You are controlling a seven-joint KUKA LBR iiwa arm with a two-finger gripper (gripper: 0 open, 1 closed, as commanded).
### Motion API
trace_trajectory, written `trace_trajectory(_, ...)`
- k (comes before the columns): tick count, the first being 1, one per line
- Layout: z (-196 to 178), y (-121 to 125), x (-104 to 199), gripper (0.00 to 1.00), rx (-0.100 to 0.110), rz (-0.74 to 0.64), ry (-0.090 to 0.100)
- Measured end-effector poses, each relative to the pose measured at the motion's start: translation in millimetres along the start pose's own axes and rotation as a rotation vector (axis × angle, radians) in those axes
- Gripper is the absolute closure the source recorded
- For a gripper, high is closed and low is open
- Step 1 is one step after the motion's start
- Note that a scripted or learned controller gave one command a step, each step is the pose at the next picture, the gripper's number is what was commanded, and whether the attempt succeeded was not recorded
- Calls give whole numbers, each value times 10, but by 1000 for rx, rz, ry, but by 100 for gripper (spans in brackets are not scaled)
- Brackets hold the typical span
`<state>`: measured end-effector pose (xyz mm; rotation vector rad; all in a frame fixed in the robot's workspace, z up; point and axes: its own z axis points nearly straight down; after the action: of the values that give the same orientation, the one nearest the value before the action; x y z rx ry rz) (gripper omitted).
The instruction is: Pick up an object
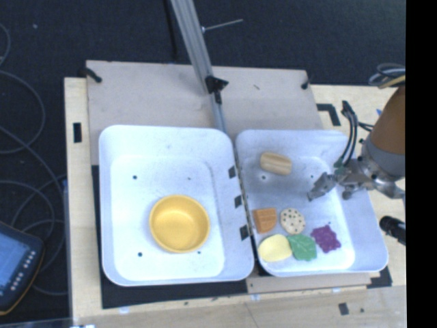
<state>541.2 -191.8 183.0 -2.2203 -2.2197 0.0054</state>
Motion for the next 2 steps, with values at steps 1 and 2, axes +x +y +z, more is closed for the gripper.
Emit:
trace_trajectory(1,577,73,39,0,0,2,0)
trace_trajectory(2,828,76,24,0,-4,3,-2)
